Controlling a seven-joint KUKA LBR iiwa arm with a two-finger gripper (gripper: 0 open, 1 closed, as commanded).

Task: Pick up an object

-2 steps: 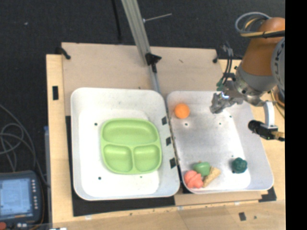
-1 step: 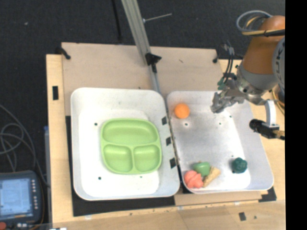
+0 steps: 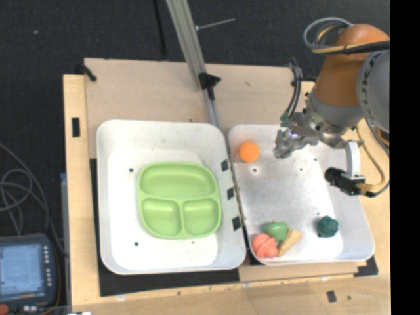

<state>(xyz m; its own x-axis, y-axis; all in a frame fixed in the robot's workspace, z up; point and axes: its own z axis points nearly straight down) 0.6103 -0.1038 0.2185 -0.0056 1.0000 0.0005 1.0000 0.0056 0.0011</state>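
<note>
Gripper [image 3: 283, 144] of the grey arm with the orange band [image 3: 341, 67] hangs over the far part of the right-hand shallow white bin [image 3: 298, 182]. Whether it stands wide or narrow I cannot tell from this slanted overhead angle; nothing is seen held in it.

Small orange ball [image 3: 249, 151] lies just beside the gripper, on its side toward the other bin, apart from it and close to the dividing wall. I judge this the likeliest target, since the tool is poised nearest to it.

Well apart from the gripper, at the opposite, near end of the same bin, a cluster rests against the wall: a green rounded toy piece [image 3: 276, 230], a pink lumpy toy piece [image 3: 264, 245] and a tan cone-shaped piece [image 3: 289, 241], touching or nearly touching one another. A dark green rounded lump [image 3: 327, 226] sits alone near that end, on the arm's side. The crowding there would make a clean grasp harder.

Pale green plastic divided plate [image 3: 178, 199] lies flat in the left-hand shallow white bin [image 3: 118, 143], beyond the ball from the gripper.

Assessment: no object is yet lifted; the pick is not done. A ball beside a wall may roll away when the tool closes on it.
</note>
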